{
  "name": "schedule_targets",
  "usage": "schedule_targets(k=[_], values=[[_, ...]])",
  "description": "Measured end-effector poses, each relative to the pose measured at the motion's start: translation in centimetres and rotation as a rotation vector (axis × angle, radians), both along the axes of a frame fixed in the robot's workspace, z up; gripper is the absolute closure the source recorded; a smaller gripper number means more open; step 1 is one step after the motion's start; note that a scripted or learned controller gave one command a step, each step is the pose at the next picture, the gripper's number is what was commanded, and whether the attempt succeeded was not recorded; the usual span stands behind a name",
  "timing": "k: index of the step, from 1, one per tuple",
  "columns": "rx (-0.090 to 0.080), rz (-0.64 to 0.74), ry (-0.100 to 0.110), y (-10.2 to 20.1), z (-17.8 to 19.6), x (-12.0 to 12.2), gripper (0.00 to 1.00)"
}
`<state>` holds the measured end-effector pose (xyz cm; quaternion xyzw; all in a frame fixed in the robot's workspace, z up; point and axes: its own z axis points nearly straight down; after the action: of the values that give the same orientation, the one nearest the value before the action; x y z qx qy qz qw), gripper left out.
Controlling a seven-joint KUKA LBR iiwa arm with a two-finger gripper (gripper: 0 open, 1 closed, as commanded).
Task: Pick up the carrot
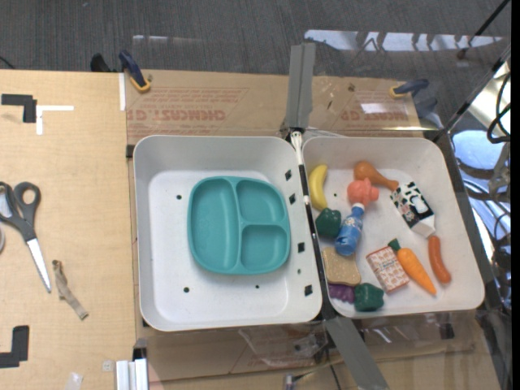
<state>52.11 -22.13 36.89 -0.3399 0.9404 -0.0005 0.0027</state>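
The carrot [415, 269] is orange with a green top and lies slantwise near the front right of the right bin [455, 181]. A small red carton [387, 269] touches its left side. Just to its right lies an orange-red sausage [439, 260].
The right bin also holds a banana [316, 187], a drumstick [374, 174], a blue bottle [351, 228], a black-and-white milk carton [413, 205], green peppers [327, 223], bread [340, 266] and a purple item [342, 295]. A teal divided plate [240, 224] sits in the left bin [158, 242]. Scissors [26, 226] lie on the bench at left.
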Motion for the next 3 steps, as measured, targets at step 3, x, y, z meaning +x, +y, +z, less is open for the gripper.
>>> schedule_targets(k=[3], values=[[0.000,0.215,0.003,0.1,-9.2,-1.6,1.00]])
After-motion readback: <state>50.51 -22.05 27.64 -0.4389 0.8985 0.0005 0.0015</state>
